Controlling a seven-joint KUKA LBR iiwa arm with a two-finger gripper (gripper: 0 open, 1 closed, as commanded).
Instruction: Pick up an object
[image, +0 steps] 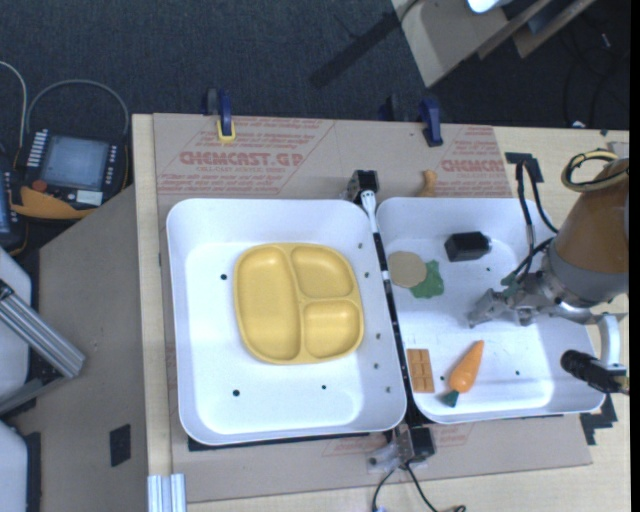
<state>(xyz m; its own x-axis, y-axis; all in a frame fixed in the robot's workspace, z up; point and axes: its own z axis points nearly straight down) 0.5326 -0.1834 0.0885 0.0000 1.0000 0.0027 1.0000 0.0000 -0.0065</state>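
With its 2 fingers spread open and holding nothing, the gripper (487, 308) hovers low in the right bin (500, 400), seemingly lining up a grasp, the toy carrot (465, 368) lying untouched just beside it at 7 o'clock.

Yellow tray (298, 301) in left bin (190, 300); carrot (465, 367), black block (467, 245) in right bin (500, 405)

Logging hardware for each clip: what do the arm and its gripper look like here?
The arm is a rounded body, orange-brown on top with a grey band beneath, entering from the right. Black cables run along it toward the bench. The gripper is grey metal, slim and pointed, with a boxy grey mount behind it. No markings are legible.
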